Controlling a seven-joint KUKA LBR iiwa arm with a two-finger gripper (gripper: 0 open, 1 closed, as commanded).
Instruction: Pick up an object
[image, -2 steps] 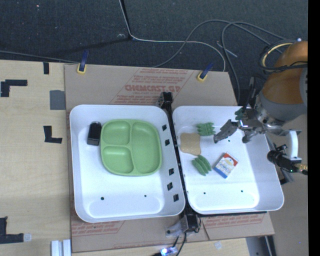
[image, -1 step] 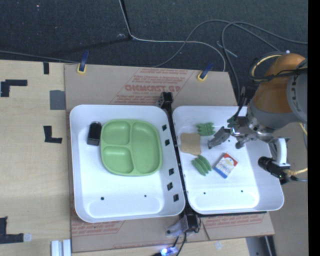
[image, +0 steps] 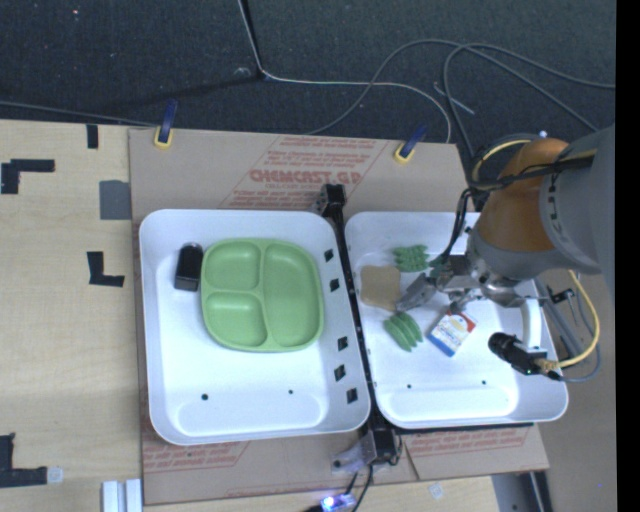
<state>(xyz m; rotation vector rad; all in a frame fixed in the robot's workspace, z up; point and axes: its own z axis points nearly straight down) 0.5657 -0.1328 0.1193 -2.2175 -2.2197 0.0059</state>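
Arm over the right bin, gripper low among small items.

Nearest the camera, the left bin (image: 170, 400) and right bin (image: 470, 405) sat side by side on the cardboard-covered table (image: 290, 165). In the right bin, a small blue, white and red packet (image: 452, 332) lay just right of a green ribbed piece (image: 403, 329). The gripper (image: 432, 287) hung just above them, its fingers spread apart and pinching nothing, one tip (image: 414, 297) near a tan block (image: 377, 286). Beyond that lay another green piece (image: 410, 258). In the left bin a green divided plate (image: 263, 295) rested beside a black object (image: 188, 267). Farther back, cables (image: 330, 85) crossed dark floor.
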